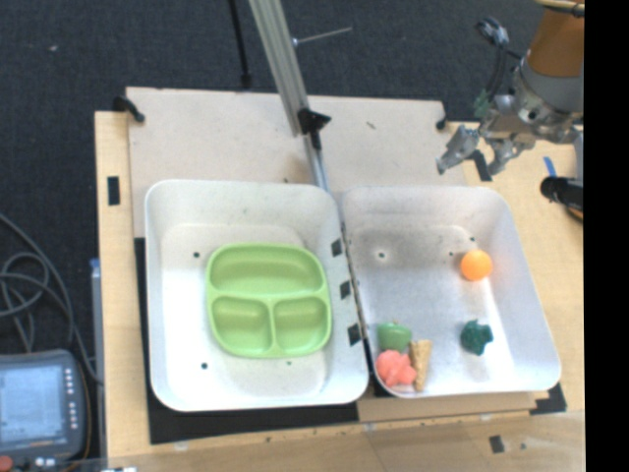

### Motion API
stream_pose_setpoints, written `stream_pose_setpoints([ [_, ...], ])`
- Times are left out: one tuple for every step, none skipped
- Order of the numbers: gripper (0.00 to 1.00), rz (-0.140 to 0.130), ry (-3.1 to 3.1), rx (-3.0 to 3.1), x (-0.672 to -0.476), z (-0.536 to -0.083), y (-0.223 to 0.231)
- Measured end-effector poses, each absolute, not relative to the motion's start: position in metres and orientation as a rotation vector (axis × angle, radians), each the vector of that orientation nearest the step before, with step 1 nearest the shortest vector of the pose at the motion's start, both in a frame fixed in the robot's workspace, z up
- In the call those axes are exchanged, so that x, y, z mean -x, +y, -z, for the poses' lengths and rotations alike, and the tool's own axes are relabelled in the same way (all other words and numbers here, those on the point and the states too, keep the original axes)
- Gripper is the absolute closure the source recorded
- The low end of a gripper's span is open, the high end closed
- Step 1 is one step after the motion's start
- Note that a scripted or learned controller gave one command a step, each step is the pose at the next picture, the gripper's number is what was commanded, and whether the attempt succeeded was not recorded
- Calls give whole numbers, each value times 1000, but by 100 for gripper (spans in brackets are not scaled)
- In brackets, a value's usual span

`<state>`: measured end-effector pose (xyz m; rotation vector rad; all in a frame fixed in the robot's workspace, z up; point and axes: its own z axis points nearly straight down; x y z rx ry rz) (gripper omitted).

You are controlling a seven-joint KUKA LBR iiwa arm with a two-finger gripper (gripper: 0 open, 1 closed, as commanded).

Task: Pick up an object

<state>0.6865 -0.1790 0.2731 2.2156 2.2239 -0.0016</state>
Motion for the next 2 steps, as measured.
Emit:
stream_pose_setpoints([
  [0,3,2227,-2213,-687,-273,-179],
  [0,6,2223,-2222,-681,-212,-184],
])
